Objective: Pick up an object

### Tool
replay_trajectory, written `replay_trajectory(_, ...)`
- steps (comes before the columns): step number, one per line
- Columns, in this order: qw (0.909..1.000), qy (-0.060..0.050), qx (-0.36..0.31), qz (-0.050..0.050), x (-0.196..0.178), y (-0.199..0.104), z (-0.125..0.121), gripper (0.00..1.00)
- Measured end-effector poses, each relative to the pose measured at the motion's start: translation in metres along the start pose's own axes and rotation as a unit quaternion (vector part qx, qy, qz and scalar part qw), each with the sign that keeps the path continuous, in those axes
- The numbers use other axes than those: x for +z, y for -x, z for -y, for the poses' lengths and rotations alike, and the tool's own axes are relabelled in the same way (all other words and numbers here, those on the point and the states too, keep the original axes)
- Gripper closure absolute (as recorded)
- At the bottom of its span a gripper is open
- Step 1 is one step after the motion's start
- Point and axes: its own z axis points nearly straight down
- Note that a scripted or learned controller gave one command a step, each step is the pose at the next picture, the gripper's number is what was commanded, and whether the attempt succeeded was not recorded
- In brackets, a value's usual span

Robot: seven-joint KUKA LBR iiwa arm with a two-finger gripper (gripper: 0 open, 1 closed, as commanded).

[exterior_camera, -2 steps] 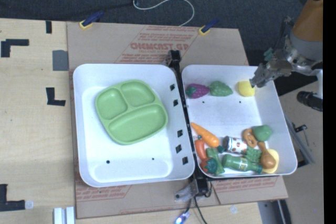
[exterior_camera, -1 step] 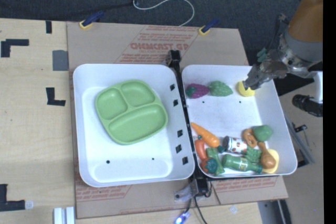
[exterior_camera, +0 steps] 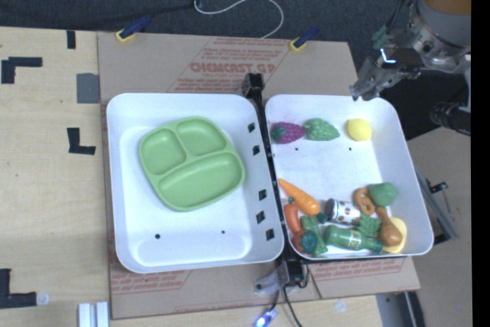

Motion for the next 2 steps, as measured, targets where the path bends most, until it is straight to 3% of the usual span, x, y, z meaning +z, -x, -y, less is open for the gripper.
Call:
replay_trajectory(1,1.0000,-0.004,0.001,-0.001,-0.057,-0.054,0.060,1.00)
replay_trajectory(2,1.0000,-0.004,-0.003,-0.002,-0.101,-0.169,0.092,1.00)
